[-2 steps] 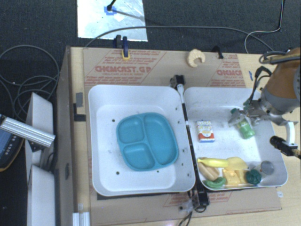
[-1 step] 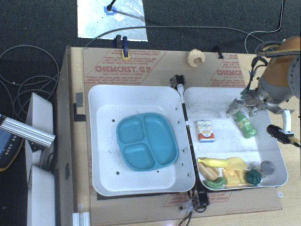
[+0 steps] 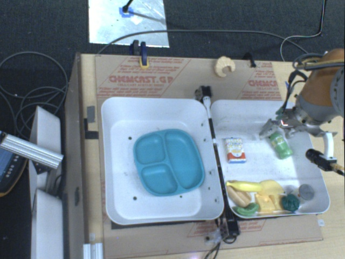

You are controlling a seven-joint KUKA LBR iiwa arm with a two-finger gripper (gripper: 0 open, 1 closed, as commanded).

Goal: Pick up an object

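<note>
Green bottle (image 3: 280, 144) lies tilted far in the right bin (image 3: 253, 112), just under the gripper (image 3: 281, 124), poised above as if to grasp; its spread I cannot tell. Left bin (image 3: 124, 112) holds a blue plate (image 3: 168, 162).

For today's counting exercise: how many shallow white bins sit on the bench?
2. One bin on the left holds a blue divided plate; the other bin on the right holds the small items, under the gripper.
</note>
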